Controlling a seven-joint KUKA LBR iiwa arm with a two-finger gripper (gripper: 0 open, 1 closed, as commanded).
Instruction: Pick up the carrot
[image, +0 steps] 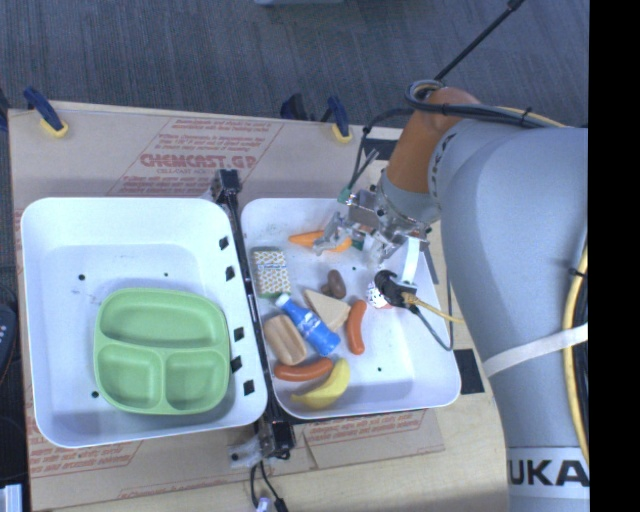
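The grey arm (520, 300) looms nearest, its gripper (345, 228) over the carrot (312, 239); whether it holds anything I cannot tell. The carrot looks light, stiff and smooth, best pinched across its thicker middle.

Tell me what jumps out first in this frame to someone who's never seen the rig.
The big grey arm filling the right side, its gripper down at the carrot at the back of the right bin. Then the clutter of toy food there: blue bottle, banana, sausages. Last, the green divided plate sitting alone in the left bin.
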